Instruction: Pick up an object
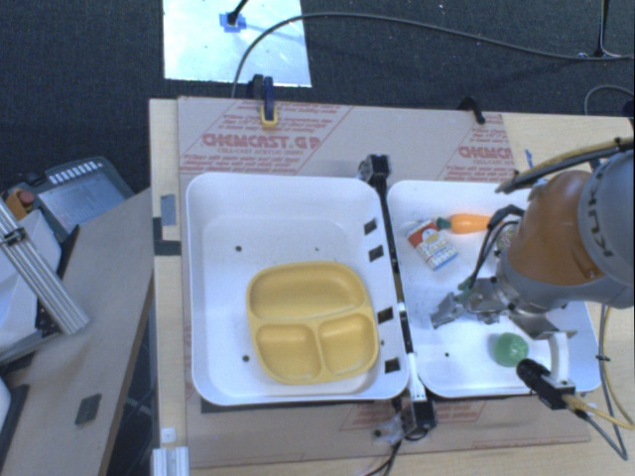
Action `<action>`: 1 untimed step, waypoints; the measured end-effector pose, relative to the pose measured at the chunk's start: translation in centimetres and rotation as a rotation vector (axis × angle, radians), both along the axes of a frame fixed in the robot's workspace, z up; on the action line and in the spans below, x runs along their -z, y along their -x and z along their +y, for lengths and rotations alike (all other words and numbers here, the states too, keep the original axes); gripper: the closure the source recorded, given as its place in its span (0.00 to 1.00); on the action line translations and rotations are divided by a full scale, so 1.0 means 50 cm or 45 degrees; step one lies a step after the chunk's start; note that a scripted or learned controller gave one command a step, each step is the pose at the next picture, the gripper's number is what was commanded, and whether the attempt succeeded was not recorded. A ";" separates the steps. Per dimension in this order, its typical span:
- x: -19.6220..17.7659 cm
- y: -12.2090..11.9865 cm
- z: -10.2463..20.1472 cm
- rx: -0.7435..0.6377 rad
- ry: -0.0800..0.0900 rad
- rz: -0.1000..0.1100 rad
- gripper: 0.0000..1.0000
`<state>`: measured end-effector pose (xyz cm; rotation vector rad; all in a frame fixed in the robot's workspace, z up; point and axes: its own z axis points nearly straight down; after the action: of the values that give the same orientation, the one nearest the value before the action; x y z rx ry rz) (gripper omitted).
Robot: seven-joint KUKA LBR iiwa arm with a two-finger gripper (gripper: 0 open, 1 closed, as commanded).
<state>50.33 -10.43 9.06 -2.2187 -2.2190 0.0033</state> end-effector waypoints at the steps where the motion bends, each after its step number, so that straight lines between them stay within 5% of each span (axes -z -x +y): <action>1: 0.013 -0.001 0.001 0.000 0.000 -0.005 0.00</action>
<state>50.38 -10.40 8.42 -2.2204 -2.2213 -0.0006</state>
